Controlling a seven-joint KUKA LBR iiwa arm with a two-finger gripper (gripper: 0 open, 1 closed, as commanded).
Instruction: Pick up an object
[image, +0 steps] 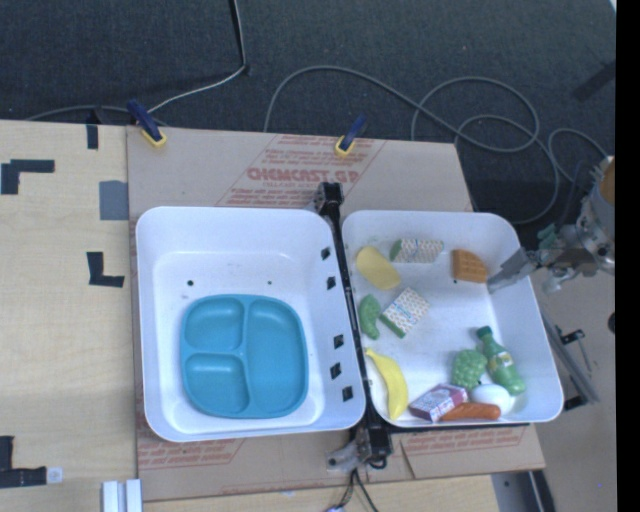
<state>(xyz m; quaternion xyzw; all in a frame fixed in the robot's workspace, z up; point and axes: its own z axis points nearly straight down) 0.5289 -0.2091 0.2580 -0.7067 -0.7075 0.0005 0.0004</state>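
The right bin (520, 240) holds several toy foods. Along its far side lie a yellow lemon-like piece (377, 266), a patterned packet (417, 249) and an orange bread piece (468, 265). A green pepper (370, 315) and a second patterned packet (405, 310) lie in the middle. At the near side are a banana (390, 382), broccoli (467, 367), a green bottle (500, 360), a purple box (437, 402), a carrot (470, 411) and a white egg (493, 395). My gripper (515, 268) hangs over the bin's right rim, just right of the bread piece, with nothing seen in it.
The left bin (160, 240) holds a blue divided plate (244, 357). Both bins rest on a cardboard sheet (290, 170) held by two clamps. Cables run across the dark floor behind the bench.
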